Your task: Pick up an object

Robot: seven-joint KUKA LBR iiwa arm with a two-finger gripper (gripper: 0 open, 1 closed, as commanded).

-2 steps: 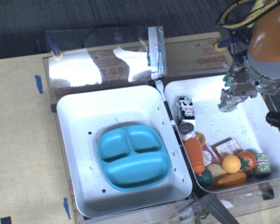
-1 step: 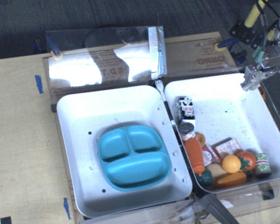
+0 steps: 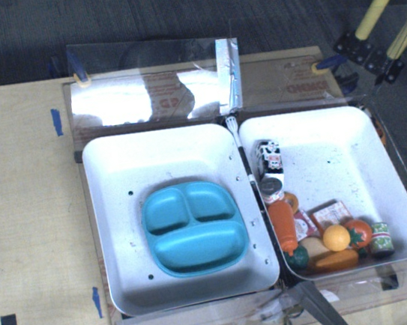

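How the hand stands, wide or narrow, I can't tell from here, so the advice starts at the right bin (image 3: 311,123), where the pickable things crowd the near corner and the wall shared with the left bin (image 3: 112,156). The orange ball (image 3: 336,237) sits on top of the heap, touching a tomato (image 3: 360,231), and looks the easiest target if the hand comes straight down on it. The long carrot (image 3: 282,226) hugs the wall, so fingers would likely jam there. The black-and-white box (image 3: 269,157) stands apart and is a fair second choice. The blue tray (image 3: 195,226) looks too broad to grip.
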